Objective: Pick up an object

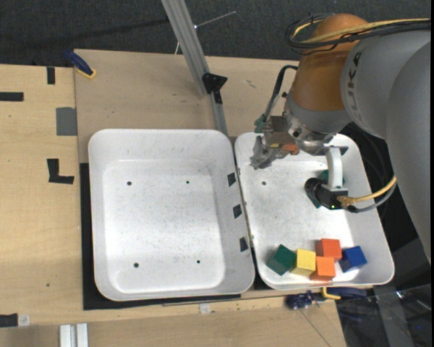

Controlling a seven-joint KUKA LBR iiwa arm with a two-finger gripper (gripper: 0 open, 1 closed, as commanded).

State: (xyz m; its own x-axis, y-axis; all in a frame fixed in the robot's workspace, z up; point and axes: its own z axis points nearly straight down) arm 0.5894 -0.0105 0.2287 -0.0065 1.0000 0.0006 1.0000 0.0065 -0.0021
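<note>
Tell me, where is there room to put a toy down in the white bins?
The left bin has bare white floor from wall to wall. In the right bin, the middle floor is free, between the claw at the far end and the blocks at the near end. It is crowded there: green block, yellow block, two orange blocks and blue block sit bunched together.

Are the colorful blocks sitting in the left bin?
No, the colorful blocks are bunched in the near corner of the right bin, below the gripper.

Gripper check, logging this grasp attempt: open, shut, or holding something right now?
Gripper: cannot be told from this view; it hangs over the right bin's upper left corner.
</note>
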